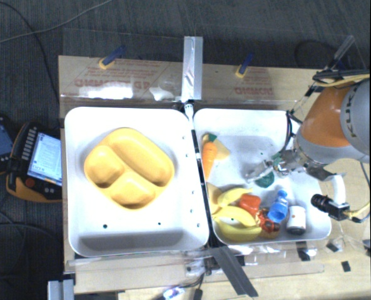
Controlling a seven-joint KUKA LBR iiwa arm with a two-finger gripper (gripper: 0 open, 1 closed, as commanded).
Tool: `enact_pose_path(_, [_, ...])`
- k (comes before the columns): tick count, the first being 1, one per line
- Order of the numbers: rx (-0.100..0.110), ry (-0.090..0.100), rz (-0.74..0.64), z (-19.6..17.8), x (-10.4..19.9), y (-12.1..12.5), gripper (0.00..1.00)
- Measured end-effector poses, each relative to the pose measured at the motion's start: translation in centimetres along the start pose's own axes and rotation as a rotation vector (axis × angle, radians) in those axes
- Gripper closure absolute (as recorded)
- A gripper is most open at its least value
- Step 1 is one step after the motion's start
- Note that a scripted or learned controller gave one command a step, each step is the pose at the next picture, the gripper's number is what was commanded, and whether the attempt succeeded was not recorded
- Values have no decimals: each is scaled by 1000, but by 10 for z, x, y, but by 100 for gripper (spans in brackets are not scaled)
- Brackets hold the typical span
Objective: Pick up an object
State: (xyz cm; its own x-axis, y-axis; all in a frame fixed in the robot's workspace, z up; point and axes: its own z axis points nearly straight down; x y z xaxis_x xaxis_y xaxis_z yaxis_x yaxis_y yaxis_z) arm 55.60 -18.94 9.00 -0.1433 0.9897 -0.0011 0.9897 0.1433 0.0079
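Teal object [266, 180] sits mid right bin [235, 127], just under the gripper [265, 167]; whether the gripper is apart or clamped cannot be told, so risk: a glancing descent nudges it toward the bananas [235, 214] and lifts nothing.

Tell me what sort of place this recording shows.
Probably a robotics lab bin-picking bench: two white bins side by side, toy food such as a carrot and bananas, and a teach pendant beside them.
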Motion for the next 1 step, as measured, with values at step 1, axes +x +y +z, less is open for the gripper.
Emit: enact_pose_path(1, [-5, 0, 0, -10, 0, 2, 100])
